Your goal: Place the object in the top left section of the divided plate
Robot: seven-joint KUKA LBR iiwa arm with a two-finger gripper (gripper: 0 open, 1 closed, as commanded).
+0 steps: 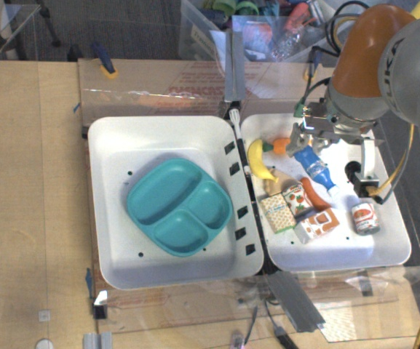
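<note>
A teal divided plate point(180, 206) lies in the left bin point(111, 147), turned at an angle, with nothing in its three sections. The arm's orange-banded wrist hangs over the back of the right bin point(391, 249). My gripper point(306, 138) points down there, just above the top end of a blue bottle point(317, 169). A yellow banana point(257, 160) and a small orange piece point(279, 147) lie to its left. The wrist body hides the gripper's tip.
The right bin also holds an orange-red carrot-like piece point(314, 193), a green patterned box point(276, 212), a white and orange carton point(319, 224) and a small can point(365, 217). A clear tub of toys point(217, 6) stands behind the bins.
</note>
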